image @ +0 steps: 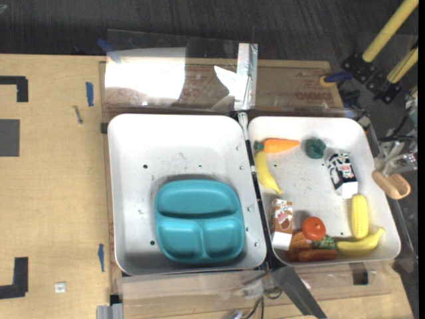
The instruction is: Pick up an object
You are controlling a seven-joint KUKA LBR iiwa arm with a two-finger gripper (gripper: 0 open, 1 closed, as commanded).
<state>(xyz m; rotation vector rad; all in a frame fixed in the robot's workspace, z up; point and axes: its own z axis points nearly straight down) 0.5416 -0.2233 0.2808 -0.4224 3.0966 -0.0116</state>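
The right bin [362,135] holds several toy foods. An orange carrot [281,145] lies at its back left, with a dark green round piece [315,147] beside it. A yellow banana [266,173] runs along the left wall. A black-and-white milk carton [342,173] lies toward the right, and a yellow corn cob [359,215] is below it. At the front sit a small printed box [283,222], a red tomato [314,228], a second banana [362,244] and an orange and green piece [312,254].
The left bin [133,145] holds a teal divided tray [198,220] toward its front. A clear plastic sheet [172,78] stands behind the bins. Yellow bars [392,22] and a tan wooden piece [392,183] lie off the right bin's edge.
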